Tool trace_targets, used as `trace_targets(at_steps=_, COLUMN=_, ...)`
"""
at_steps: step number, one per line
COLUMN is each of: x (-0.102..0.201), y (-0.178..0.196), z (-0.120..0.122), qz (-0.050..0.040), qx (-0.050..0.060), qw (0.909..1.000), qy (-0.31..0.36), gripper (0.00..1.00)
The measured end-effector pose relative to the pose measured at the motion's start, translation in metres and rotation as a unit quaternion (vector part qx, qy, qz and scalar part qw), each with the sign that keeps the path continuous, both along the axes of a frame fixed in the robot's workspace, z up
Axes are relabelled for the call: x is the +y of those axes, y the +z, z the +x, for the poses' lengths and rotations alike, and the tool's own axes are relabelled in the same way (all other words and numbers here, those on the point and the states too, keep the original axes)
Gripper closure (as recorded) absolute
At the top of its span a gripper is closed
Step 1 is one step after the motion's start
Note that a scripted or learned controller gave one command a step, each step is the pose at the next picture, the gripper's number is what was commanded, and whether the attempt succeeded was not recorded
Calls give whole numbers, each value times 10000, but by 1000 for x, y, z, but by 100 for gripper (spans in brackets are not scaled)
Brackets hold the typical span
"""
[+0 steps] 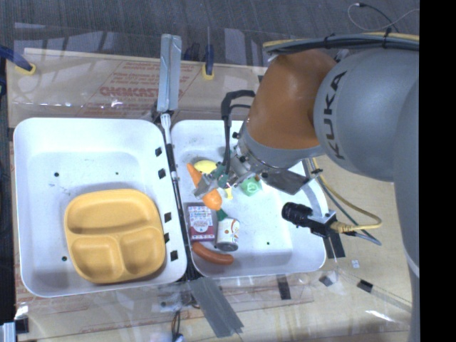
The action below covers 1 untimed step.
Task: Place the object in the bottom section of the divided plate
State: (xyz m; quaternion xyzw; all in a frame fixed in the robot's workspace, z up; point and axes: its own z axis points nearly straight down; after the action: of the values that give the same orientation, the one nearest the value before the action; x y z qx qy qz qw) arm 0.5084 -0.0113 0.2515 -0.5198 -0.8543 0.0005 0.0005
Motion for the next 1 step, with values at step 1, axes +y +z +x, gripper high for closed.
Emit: trace_targets(at_steps=1, x=80, y=-37, z=46, qz=-4, qx=11, qw=9996, qy=289, gripper=100)
